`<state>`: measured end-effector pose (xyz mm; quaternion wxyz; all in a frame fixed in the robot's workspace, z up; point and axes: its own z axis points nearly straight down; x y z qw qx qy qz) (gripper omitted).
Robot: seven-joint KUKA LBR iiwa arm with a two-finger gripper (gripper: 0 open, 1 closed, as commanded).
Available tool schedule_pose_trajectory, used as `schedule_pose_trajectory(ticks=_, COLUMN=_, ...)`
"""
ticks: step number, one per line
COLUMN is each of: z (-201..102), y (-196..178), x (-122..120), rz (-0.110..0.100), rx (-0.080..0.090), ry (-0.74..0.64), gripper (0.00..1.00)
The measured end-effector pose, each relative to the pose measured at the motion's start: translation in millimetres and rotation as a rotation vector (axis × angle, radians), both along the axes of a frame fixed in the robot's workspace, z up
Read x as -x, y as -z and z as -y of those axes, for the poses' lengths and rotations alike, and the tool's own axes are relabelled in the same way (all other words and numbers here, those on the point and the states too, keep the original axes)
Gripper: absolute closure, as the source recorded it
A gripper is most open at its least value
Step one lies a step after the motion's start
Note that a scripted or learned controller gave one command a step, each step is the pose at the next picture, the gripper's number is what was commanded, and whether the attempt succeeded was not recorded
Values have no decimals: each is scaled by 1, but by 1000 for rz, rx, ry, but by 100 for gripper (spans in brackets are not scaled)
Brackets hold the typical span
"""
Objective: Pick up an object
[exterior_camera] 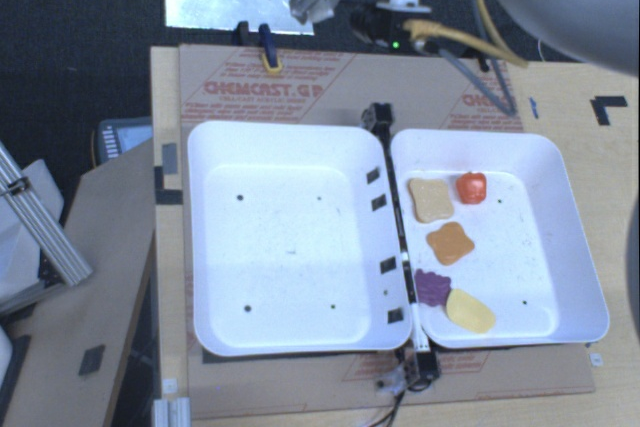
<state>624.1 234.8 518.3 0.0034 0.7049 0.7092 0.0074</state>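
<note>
Saw five small pieces, likely toy food, all in right bin (575,215). Took orange piece (450,242) as reference, lying flat near bin middle.

- Tan slice (431,199): just beyond orange piece, flat, apart from it.
- Red piece (471,187): beyond and slightly right of orange piece, just beside tan slice, rounder and taller than the rest.
- Purple piece (432,287): nearer than orange piece, slightly left, hard against bin's left wall.
- Yellow piece (470,311): nearer than orange piece, touching or nearly touching purple piece; could not tell which.

Claw (315,10) hung well beyond orange piece, past bin's far rim, over worktop (250,90). Could not tell claw's state at that angle and blur. Held nothing visible.

Handling, judged only: all probably light, rigid plastic or firm foam, not fragile. Flat ones (tan, orange, yellow) offered little height, so would need a low pinch across the narrow width and might skid on smooth bin floor. Red piece looked the best bet: most height, open space to its right, though rounded and likely to squirt out if pinched off-centre. Would skip purple piece: too close to wall and to yellow.
</note>
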Motion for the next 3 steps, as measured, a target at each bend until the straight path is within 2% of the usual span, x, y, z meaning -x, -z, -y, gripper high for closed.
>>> schedule_pose_trajectory(ticks=1, z=32, y=222, x=69, rz=-33, rx=12, ry=6, gripper=100)
schedule_pose_trajectory(ticks=2, z=-2, y=174, x=56, rz=-11, rx=3, ry=0, gripper=100)
schedule_pose_trajectory(ticks=3, z=1, y=87, x=-16, rz=0, rx=2, ry=6, gripper=100)
